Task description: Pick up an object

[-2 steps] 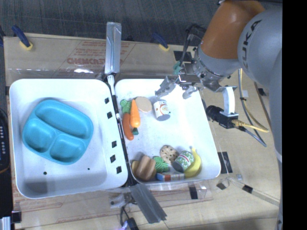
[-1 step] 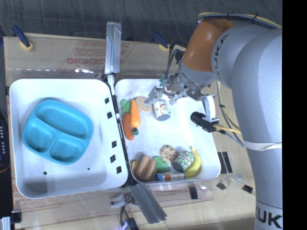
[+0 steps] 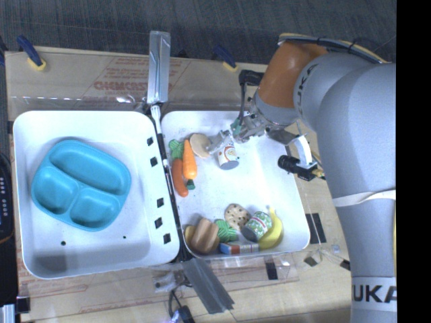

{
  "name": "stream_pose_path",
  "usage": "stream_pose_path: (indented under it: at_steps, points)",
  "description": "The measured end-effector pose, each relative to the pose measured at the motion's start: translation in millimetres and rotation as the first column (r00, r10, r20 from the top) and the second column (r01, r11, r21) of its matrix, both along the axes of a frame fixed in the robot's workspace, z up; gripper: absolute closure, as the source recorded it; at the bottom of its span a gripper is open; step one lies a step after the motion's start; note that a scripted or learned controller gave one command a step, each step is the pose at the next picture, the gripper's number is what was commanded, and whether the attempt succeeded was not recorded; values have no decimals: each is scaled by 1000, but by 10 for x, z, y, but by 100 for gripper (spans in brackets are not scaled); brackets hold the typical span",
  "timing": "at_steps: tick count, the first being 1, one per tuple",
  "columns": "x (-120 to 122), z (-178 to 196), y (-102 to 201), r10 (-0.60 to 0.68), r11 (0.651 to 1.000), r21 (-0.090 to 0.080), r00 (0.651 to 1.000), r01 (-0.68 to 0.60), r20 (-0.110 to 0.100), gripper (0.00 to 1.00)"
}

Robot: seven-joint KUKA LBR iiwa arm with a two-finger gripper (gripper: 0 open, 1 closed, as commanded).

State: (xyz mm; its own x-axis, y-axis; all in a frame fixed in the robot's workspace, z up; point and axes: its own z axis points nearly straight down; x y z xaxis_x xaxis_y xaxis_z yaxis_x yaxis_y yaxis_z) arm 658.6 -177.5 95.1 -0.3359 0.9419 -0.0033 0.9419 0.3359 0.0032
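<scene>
Grey arm [image 3: 357, 147] over gripper [image 3: 222, 142], fingers indistinct.

A bulky robot arm [image 3: 357, 133] with smooth, rounded light-grey casings. An orange band [image 3: 286, 73] circles it above the wrist. Dark "KUKA" lettering [image 3: 374, 293] marks the near segment; the end effector [image 3: 232, 134] is small, metallic grey.

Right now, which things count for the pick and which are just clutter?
Job:
pincer, low in the right bin
small can just below it
carrots
banana
cookie
bread piece

Lying about:
blue divided tray in the left bin
blue clamps on the bench edge
</scene>
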Motion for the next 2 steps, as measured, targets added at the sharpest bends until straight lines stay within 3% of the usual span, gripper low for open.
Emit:
stream_pose_path:
  at_steps: [1, 2]
  points:
    - [-364, -31, 287, 130, 991, 3, 991, -130, -6, 0]
    - [-357, 76, 286, 133, 991, 2, 991, -133, -6, 100]
